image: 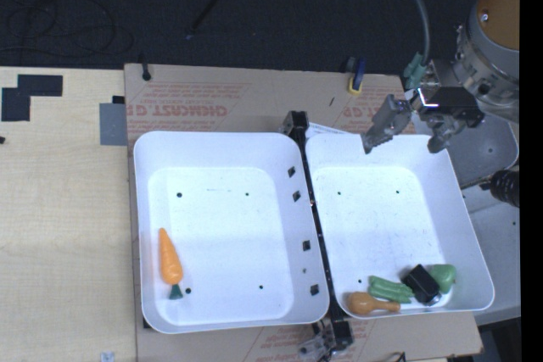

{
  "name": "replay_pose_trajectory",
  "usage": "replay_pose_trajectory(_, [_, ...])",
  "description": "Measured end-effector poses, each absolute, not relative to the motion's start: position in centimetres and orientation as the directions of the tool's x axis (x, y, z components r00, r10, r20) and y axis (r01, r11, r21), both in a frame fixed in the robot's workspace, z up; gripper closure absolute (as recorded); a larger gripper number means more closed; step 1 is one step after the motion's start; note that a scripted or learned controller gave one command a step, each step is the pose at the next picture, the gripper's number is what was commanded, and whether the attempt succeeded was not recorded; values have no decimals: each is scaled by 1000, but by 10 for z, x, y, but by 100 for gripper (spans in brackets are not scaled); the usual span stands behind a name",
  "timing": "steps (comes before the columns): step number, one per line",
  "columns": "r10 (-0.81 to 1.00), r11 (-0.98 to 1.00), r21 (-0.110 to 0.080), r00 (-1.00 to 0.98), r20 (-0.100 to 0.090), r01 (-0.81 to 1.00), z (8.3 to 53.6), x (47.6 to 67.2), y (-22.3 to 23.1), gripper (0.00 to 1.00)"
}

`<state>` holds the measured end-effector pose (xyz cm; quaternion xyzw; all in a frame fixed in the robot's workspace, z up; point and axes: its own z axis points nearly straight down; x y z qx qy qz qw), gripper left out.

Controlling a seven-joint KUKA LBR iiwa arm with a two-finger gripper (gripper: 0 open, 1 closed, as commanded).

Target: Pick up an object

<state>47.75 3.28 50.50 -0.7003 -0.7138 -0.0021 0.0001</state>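
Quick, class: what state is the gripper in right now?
Gripper: open, holding nothing, above the far edge of the right bin.

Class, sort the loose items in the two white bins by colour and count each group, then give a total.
Orange: 2, the carrot and the gourd
Green: 2, the pod and the lump
Black: 1, the block
Total: 5

The arm [496, 13] holds its gripper [407, 140] aloft, fingers spread wide, gripping nothing.
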Motion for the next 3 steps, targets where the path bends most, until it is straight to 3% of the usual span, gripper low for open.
replay_pose_trajectory(1, [1000, 8, -5, -8, -1, 1000, 512, 478, 25, 100])
replay_pose_trajectory(2, [1000, -9, -12, 9, -2, 1000, 414, 475, -60, 100])
replay_pose_trajectory(3, [1000, 5, -10, -5, 1, 1000, 357, 475, -2, 100])
